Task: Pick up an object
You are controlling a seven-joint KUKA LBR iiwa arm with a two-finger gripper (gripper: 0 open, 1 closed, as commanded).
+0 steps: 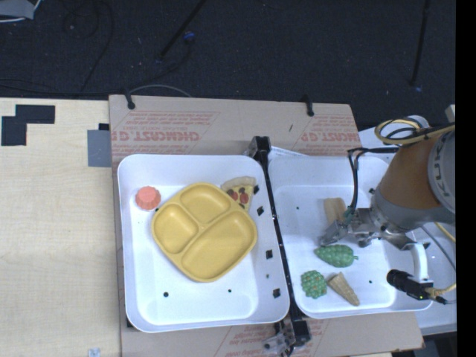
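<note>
Left bin (134, 274) is taken up by a red cap (148, 197), yellow divided tray (204, 231) and pizza slice (240, 190); floor left bare along the near edge. Right bin (297, 171) is loaded with a tan block (334, 209), green lump (335, 255), green ball (313, 283) and cone (344, 288). Gripper (343, 230) is seen just above the lump; finger state cannot be told

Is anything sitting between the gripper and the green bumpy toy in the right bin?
Nothing visible does. The gripper hangs in the right bin right above the green bumpy toy, no object between them. The tan block lies behind it; the cone and smaller green piece lie nearer the front.
</note>
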